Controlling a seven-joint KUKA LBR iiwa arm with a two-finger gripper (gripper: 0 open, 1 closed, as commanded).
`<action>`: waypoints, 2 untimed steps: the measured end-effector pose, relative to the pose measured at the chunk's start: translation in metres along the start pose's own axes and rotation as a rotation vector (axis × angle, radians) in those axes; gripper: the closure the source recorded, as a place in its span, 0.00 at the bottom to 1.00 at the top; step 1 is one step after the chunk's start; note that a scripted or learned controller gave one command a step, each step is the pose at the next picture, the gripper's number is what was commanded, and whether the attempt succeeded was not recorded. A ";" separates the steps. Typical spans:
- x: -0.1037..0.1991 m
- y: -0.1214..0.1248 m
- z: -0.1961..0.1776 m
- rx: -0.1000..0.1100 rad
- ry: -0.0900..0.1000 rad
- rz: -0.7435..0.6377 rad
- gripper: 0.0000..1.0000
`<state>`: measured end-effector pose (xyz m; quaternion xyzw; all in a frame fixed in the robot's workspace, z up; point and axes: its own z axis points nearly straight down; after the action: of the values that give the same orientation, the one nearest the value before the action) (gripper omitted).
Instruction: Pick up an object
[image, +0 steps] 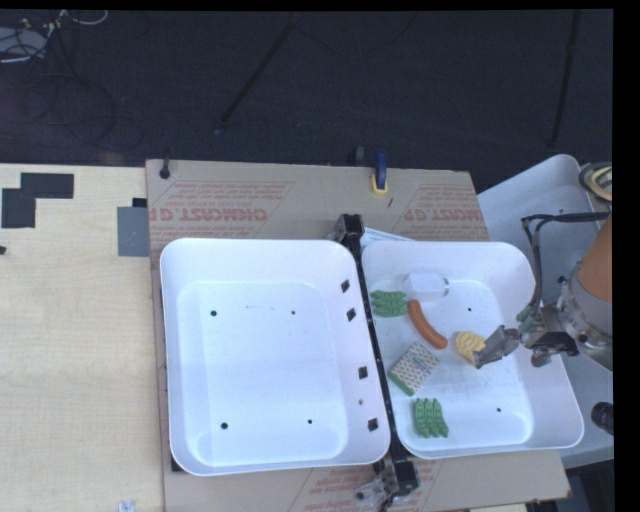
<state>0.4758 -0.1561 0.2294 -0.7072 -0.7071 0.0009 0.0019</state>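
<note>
The right bin (545, 420) holds several small items. A yellow piece (468, 345) lies near its middle, with an orange sausage (427, 323) just to its left. Farther left are a green piece (388, 302) and a patterned sponge (412, 366). Another green piece (430, 417) lies toward the front, and a clear cup (428, 284) toward the back. My gripper (518, 351) reaches in from the right, low over the bin, and is open. Its left finger (494, 347) is right beside the yellow piece. Nothing sits between the fingers.
The left bin (180, 300) stands beside the right one, with a black divider clamp (365, 340) between them. Both rest on a cardboard sheet (260, 205). The grey arm with its orange band (600, 265) rises at the right edge.
</note>
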 end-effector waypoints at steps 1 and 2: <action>-0.001 0.000 -0.010 0.002 0.001 0.000 1.00; 0.077 0.002 -0.099 -0.011 0.001 -0.008 1.00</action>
<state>0.4777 -0.0795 0.3282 -0.7042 -0.7100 -0.0032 -0.0016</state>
